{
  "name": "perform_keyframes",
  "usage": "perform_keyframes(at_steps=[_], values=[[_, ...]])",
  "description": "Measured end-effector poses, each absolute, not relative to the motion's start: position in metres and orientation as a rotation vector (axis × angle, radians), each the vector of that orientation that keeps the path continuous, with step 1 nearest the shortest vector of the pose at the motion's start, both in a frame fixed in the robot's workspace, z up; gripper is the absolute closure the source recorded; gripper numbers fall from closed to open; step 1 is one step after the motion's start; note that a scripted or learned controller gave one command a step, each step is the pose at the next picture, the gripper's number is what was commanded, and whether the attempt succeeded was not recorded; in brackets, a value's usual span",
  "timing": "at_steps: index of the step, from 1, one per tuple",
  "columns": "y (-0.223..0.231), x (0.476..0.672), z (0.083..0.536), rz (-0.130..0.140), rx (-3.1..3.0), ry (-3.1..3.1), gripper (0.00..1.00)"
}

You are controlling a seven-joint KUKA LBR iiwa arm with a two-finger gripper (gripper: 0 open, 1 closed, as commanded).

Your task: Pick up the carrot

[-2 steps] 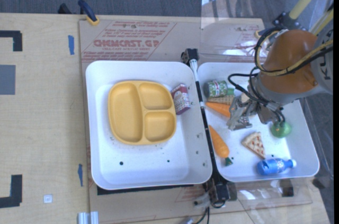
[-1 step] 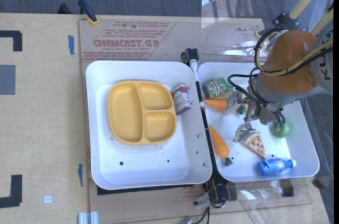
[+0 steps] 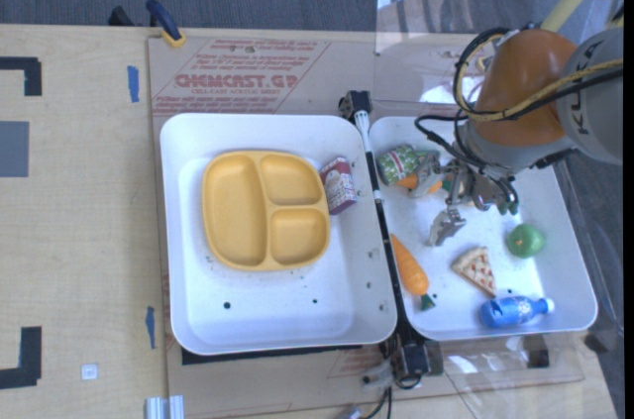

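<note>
From the overhead camera, my gripper (image 3: pixel 448 227) hangs over the right bin (image 3: pixel 575 239); I cannot tell how wide it stands, and I see nothing held in it. The carrot (image 3: pixel 409 268) lies nearer and left of it, close against the bin's left wall. That wall could block one side and the carrot could roll. The pizza slice (image 3: pixel 476 269) lies near on the right.
</note>
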State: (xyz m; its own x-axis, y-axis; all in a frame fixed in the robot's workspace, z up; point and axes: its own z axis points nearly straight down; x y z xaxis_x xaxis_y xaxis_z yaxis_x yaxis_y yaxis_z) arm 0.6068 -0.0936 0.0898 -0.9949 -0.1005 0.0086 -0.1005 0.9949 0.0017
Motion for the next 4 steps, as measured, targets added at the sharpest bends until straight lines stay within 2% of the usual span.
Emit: perform_keyframes(at_steps=[1, 2, 3, 4], values=[[-0.107, 0.642, 0.088, -0.006, -0.078, -3.136, 0.0], [-0.057, 0.654, 0.223, 0.001, 0.222, -3.158, 0.0], [-0.032, 0.588, 0.185, -0.004, 0.098, -3.143, 0.0], [-0.093, 0.638, 0.121, 0.0, 0.014, -3.147, 0.0]])
